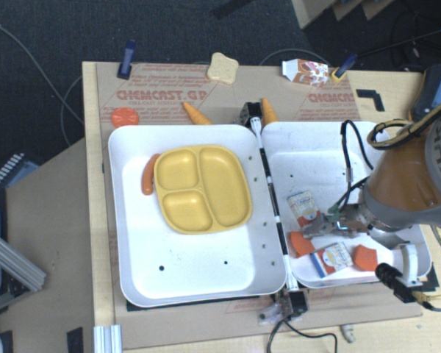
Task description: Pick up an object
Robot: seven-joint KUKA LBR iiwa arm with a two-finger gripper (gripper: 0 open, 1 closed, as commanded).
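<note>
My gripper hangs low over the right bin, at the end of the grey arm with its orange band. It sits among several small items. A pale packet lies just to its upper left and a red-orange piece just below its tip. A white packet with blue trim and an orange block lie by the front wall. The tip is too small and cluttered to read.
The left bin holds a yellow divided plate with a sausage beside its left edge. Behind the bins on the bench lie a toast slice, two carrots, an orange disc and a small carton.
</note>
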